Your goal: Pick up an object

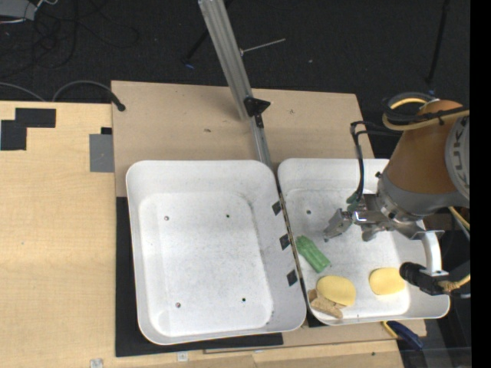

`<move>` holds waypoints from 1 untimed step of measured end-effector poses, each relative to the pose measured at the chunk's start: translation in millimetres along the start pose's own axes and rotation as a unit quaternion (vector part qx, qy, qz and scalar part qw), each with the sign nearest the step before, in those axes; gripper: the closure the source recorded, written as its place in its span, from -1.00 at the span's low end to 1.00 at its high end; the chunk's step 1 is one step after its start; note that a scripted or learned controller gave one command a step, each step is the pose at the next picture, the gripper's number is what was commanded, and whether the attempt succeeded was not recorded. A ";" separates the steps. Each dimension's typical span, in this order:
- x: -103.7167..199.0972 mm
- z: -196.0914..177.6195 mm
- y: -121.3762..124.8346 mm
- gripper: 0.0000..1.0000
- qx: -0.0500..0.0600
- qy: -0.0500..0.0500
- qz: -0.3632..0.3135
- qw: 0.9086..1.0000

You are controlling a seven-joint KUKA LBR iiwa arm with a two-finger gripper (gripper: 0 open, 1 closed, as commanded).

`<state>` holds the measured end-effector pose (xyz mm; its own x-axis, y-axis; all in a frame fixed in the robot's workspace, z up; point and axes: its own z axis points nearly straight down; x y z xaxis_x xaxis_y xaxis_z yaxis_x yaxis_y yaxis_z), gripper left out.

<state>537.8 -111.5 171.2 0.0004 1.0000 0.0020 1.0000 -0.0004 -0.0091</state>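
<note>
1. A small tan crumbly piece [328,307] is lying at the near rim of the right shallow white plastic bin [322,179], touching a round pale-yellow object [337,290].
2. The light wooden bench [54,228] is carrying both bins; dark floor with cables is lying beyond.
3. A green oblong object [313,253] is lying just left of the tool [354,228], a second yellow round object [387,281] nearby on its near side.
4. The grey, orange-banded arm [426,159] is reaching in from the right; its tool is hanging spread, pinching nothing.
</note>
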 end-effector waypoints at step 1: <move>0.1 44.1 -4.0 -1.00 0.000 0.000 0.000 1.000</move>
<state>533.4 -111.4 127.2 0.0009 1.0000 0.0022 1.0000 -0.0009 -0.0085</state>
